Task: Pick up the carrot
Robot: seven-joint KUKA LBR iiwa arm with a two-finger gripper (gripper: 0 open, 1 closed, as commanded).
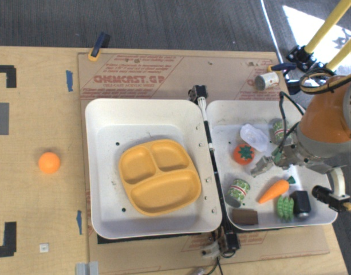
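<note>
The hand (265,164) hangs low in the right bin (221,119) with its fingers apart, holding nothing. The carrot (273,191) lies just below it, beside a green toy (285,207). The arm (327,125) hides the bin's right side.

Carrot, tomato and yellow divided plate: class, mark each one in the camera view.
carrot (273,191), camera view, middle of its orange body.
tomato (243,154), camera view, centre of its red top.
yellow divided plate (164,189), camera view, floor of its largest compartment.
</note>
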